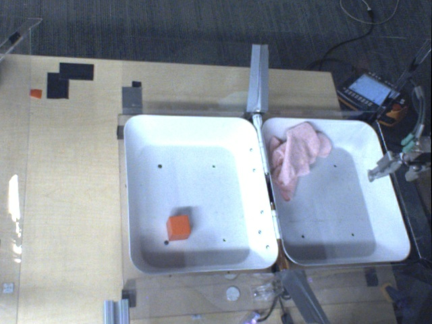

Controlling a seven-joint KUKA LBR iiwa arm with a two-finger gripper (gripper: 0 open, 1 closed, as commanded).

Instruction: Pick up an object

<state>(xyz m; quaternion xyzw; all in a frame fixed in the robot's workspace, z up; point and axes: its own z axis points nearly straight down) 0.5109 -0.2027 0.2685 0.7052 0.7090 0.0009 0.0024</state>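
An orange block (179, 227) lies in the left bin (142, 181), near its front left. A crumpled pink cloth (297, 155) sits in the right bin (351, 248), against the back left corner by the divider. My gripper (386, 168) hangs at the right bin's right rim, partly cut off by the frame edge. It is well to the right of the cloth and far from the block, and nothing is seen in its grasp.
A grey metal post (258, 79) stands behind the seam between the bins. A device with a lit screen (370, 90) and cables lie at the back right. Black shapes (67, 78) and a small orange square (36, 94) mark the bench's back left.
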